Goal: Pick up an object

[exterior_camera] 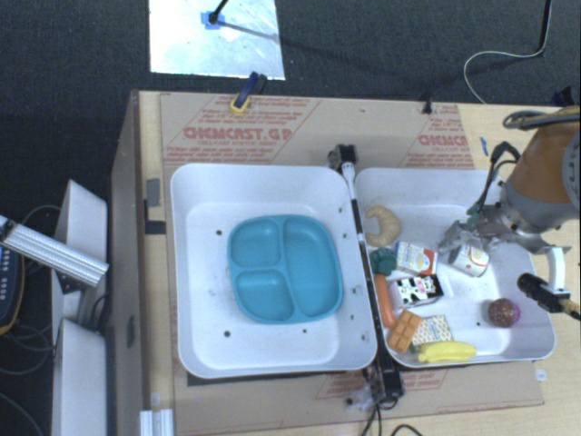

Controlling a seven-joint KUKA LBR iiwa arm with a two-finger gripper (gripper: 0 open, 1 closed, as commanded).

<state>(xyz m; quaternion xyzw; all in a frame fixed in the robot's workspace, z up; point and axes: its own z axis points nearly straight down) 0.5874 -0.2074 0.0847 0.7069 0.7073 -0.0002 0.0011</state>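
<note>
Lying nearest the camera, a yellow banana (445, 352) is resting along the front wall of the right bin (536, 339), with a checkered packet (434, 328) just behind it and an orange waffle piece (404, 330) beside that. An orange carrot (384, 300) is lying along the divider between the bins. Further back, a black-and-white card (417, 290), a small juice carton (415, 259), a green piece (382, 261) and a tan croissant (381, 224) are clustering together. A dark red ball (504, 312) is sitting apart near the right wall.

I am reaching in from the right; my claw (463, 241) is hanging low over the right bin, touching or just above a white cup (471, 260). Whether my claw is open, closed or gripping the cup, I cannot tell: it is blurring into the cup.

The left bin (204, 216) is holding a blue divided plate (284, 268), lying flat at its centre.
</note>
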